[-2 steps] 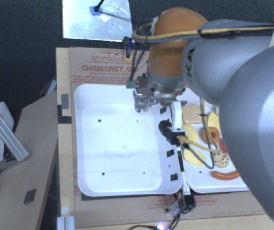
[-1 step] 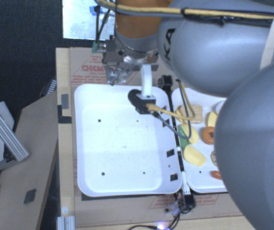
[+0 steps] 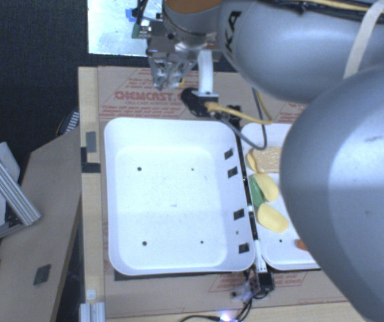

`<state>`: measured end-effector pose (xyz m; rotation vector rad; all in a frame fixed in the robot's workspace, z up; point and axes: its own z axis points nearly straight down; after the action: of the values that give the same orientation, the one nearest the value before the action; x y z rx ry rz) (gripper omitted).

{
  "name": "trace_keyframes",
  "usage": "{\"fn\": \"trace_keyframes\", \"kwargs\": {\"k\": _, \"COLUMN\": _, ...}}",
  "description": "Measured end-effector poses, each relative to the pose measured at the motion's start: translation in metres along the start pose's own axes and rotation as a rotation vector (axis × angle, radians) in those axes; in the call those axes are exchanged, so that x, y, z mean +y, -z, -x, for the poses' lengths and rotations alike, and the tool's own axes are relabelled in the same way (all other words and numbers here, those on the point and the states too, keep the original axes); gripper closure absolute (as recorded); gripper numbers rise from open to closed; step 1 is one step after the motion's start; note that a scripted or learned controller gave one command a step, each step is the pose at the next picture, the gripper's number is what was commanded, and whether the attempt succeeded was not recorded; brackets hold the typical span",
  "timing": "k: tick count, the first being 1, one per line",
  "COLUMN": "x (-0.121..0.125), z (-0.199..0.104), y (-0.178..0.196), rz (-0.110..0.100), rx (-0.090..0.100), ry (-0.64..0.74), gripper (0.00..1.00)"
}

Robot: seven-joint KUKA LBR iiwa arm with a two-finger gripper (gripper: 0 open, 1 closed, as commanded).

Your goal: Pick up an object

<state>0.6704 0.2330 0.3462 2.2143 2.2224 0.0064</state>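
the gripper (image 3: 167,78) hung over the cardboard (image 3: 131,92) behind the left bin (image 3: 172,193), well apart from anything worth grabbing. i couldn't tell how it was set, and nothing showed in it. the pickable things lay in the right bin (image 3: 276,260): a pale cracker-like piece (image 3: 264,158), a yellow lump (image 3: 267,185) touching a green piece (image 3: 255,192), and another yellow lump (image 3: 272,217) nearer the front. much of that bin sat hidden under the arm (image 3: 340,113). to my eye the step would go best by swinging right over the divider, choosing the front yellow lump as it lay freest, and dropping straight down astride it.
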Motion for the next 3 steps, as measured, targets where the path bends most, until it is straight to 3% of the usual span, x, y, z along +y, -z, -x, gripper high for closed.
{"fn": "trace_keyframes", "kwargs": {"k": 1, "x": -0.062, "z": -0.002, "y": -0.078, "rz": -0.016, "rx": -0.001, "ry": -0.002, "gripper": 1.00}}
{"fn": "trace_keyframes", "kwargs": {"k": 2, "x": -0.117, "z": 0.049, "y": -0.130, "rz": -0.016, "rx": -0.003, "ry": -0.006, "gripper": 1.00}}
{"fn": "trace_keyframes", "kwargs": {"k": 3, "x": -0.099, "z": -0.005, "y": -0.116, "rz": -0.003, "rx": 0.003, "ry": 0.004, "gripper": 1.00}}
